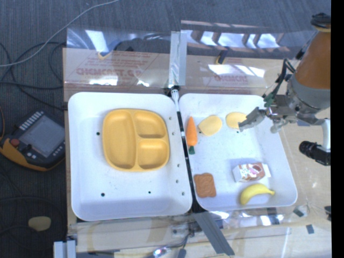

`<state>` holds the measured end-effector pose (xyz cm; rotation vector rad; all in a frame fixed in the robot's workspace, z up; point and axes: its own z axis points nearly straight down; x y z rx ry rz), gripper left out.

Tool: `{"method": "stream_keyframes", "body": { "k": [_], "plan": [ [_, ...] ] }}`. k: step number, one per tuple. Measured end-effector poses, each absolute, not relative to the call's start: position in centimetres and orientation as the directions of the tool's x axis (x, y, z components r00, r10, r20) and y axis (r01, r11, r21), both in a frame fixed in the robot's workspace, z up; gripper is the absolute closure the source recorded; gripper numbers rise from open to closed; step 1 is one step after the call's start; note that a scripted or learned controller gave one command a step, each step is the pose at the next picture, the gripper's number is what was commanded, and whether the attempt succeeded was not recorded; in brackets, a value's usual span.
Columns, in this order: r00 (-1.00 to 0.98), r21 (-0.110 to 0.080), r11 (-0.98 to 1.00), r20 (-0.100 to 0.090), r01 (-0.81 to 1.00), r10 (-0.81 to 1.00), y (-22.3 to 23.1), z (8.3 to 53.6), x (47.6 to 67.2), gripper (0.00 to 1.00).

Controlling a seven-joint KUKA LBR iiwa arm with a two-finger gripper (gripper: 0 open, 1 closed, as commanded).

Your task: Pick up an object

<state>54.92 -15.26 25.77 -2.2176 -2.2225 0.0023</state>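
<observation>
White right bin (pixel 279 160) holds everything loose; bare floor lies at its middle; banana (pixel 255 193) hugs its near rim, carrot (pixel 191 131) its left wall; gripper (pixel 257 118) hovers near its far-right edge, grasp unreadable, beside a pale yellow piece (pixel 235 119).

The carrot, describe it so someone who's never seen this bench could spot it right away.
Look in the right-hand white bin, along its left wall next to the divider between the two bins. The carrot lies there lengthwise, left of a pale yellow potato-like piece. It is the only long, thin, orange thing, with a small green end.
</observation>
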Motion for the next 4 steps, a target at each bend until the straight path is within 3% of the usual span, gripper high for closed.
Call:
{"method": "stream_keyframes", "body": {
  "k": [1,2,3,4],
  "plan": [
    [-0.146,-0.002,0.146,0.0,0.989,0.989,-15.0,14.6,61.0,0.0],
    [-0.269,0.006,0.269,-0.006,0.963,0.963,-12.6,8.8,63.0,0.0],
    [-0.572,0.001,0.572,-0.004,0.82,0.82,-16.9,10.9,61.6,0.0],
    [-0.424,0.009,0.424,-0.007,0.906,0.906,-18.4,8.9,53.0,0.0]
  ]
}}
